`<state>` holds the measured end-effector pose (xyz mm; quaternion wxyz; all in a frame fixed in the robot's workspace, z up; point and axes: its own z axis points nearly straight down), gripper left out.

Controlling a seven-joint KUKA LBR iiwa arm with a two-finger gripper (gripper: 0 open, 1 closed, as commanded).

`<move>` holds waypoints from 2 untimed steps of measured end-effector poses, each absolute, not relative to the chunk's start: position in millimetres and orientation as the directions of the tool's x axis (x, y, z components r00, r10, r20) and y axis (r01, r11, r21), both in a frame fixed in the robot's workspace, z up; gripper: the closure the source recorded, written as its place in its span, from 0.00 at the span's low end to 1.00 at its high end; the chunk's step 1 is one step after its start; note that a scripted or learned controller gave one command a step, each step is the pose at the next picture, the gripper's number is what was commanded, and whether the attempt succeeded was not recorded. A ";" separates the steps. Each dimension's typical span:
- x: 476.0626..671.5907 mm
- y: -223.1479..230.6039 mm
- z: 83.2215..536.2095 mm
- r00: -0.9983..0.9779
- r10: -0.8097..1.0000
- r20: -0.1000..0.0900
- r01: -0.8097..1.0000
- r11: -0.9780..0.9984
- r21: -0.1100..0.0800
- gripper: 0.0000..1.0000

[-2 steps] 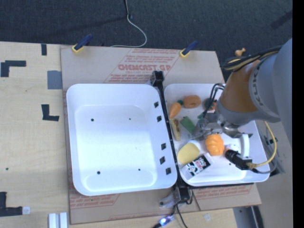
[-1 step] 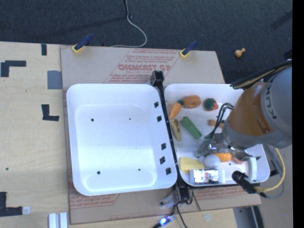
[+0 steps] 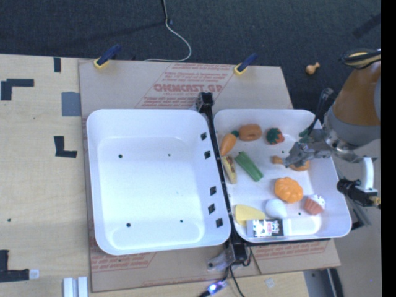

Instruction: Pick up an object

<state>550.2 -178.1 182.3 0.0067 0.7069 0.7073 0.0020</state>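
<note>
My gripper (image 3: 299, 158) hangs low over the right part of the right bin (image 3: 334, 228), on the grey arm with the orange band (image 3: 359, 91). A small orange piece (image 3: 278, 160) lies just left of it. Below it sits an orange pepper-like toy (image 3: 288, 189). The same bin holds a green cucumber (image 3: 248, 166), a carrot (image 3: 228, 144), a brown bun (image 3: 250, 132), a red and green fruit (image 3: 275, 135), a white egg (image 3: 276, 208), a yellow wedge (image 3: 249, 213) and a white carton (image 3: 281, 227).
The left bin (image 3: 99, 166) stands beside the right one, with a black divider clip (image 3: 204, 101) at the top of the seam. A red and white toy (image 3: 314, 204) lies at the right bin's lower right. A yellowish toy (image 3: 230, 169) rests against its left wall.
</note>
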 end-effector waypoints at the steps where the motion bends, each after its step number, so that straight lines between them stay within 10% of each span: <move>1: 495.2 -142.5 171.3 0.000 1.000 0.003 1.000 0.000 -0.006 1.00; 2: 514.0 -113.4 117.9 -0.003 1.000 0.002 1.000 0.003 -0.007 1.00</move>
